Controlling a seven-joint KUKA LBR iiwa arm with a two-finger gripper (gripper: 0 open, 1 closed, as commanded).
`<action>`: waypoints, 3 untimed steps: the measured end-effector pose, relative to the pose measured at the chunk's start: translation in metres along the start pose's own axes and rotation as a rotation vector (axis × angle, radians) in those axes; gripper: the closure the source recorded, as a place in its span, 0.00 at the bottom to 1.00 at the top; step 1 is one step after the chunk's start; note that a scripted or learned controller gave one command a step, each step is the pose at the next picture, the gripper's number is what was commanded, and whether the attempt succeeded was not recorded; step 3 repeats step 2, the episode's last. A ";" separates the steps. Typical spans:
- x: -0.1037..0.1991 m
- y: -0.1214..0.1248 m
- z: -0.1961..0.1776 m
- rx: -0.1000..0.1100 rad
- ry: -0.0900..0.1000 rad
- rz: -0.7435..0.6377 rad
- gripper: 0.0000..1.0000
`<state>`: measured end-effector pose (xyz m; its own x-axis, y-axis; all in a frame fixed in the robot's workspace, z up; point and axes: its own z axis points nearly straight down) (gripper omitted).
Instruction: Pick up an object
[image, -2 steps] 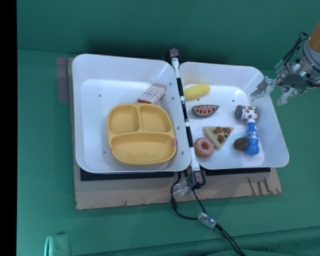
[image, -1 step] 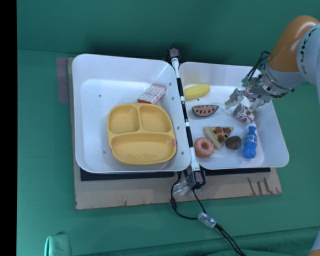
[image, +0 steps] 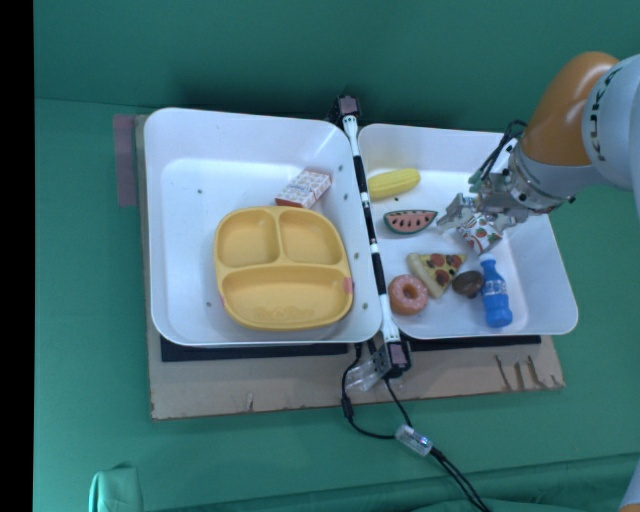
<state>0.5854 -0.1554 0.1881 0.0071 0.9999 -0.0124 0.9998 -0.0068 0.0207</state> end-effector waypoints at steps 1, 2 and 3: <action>-0.003 0.003 -0.017 -0.016 -0.005 0.007 1.00; 0.082 -0.055 -0.097 0.010 0.010 -0.002 1.00; 0.082 -0.055 -0.097 0.010 0.010 -0.002 1.00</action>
